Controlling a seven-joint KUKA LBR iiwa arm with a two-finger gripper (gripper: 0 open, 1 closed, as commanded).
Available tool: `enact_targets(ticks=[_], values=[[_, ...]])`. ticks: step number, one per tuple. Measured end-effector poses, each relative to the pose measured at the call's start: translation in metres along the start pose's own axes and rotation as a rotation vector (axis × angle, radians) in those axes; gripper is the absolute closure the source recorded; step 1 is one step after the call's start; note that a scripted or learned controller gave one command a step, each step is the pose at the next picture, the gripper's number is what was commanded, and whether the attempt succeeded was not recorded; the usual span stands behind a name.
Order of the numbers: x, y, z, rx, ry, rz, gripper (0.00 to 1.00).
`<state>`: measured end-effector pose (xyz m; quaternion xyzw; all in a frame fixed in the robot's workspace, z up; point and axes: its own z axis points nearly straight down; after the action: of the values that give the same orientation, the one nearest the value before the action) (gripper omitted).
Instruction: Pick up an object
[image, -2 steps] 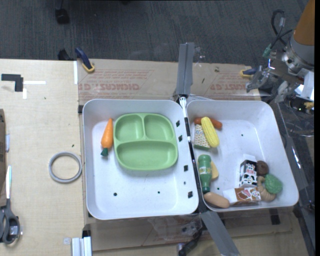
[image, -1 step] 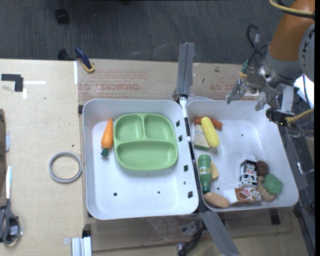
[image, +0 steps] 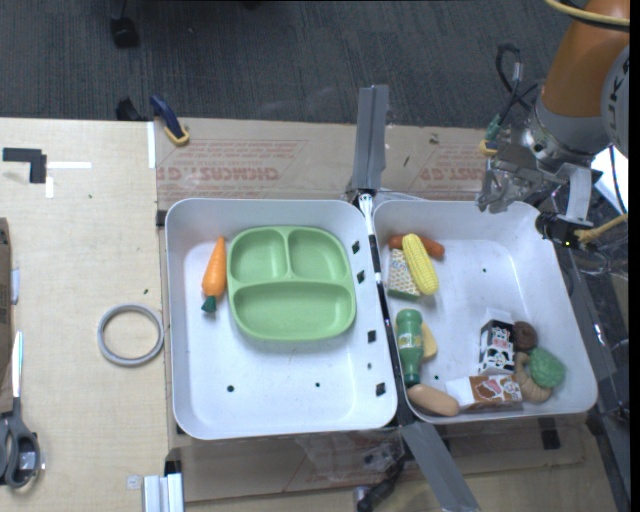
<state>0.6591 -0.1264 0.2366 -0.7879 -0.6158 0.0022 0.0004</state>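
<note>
**Inspector:** Report the surface and surroundings.

**Arm:** A pale wooden bench (image: 80, 250) carries a sheet of brown printed cardboard (image: 260, 160), and beyond it lies dark grey carpet (image: 280, 50). Two shallow white plastic bins sit side by side, touching along a grey metal divider. On the bare wood lie a grey ring of tape (image: 130, 334), scissors (image: 18, 440) at the near left edge, and a blue-and-yellow clamp (image: 170, 120) at the cardboard's far corner.

**Inspector:** Contents, left bin (image: 270, 405)?

**Arm:** A smooth light-green plastic plate with three compartments (image: 292, 283), and just beside its left rim an orange toy carrot with a green tip (image: 213, 270).

**Inspector:** Right bin (image: 500, 260)?

**Arm:** Along the left wall: a yellow knobbly toy corn cob (image: 419, 263) lying over a small red-orange piece, then a glossy green toy bottle (image: 408, 345), then a tan bread-shaped roll (image: 432, 401). In the near right corner, clustered and touching: a black-and-white cow-patterned carton (image: 497, 348), a brown lump and a rough green broccoli-like piece (image: 546, 368).

**Inspector:** Your gripper (image: 505, 190)?

**Arm:** It hangs over the right bin's far right corner, well apart from every object. I hold nothing; how far my fingers are parted I cannot tell.
</note>
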Motion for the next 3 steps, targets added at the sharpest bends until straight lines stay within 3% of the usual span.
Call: enact_targets(ticks=[1, 2, 3], values=[[0.0, 0.0, 0.0, 0.0, 0.0, 0.0, 0.0], [0.043, -0.011, 0.046, -0.001, 0.001, -0.122, 0.0], [0.03, -0.018, 0.14, -0.011, 0.002, -0.398, 0.0]])
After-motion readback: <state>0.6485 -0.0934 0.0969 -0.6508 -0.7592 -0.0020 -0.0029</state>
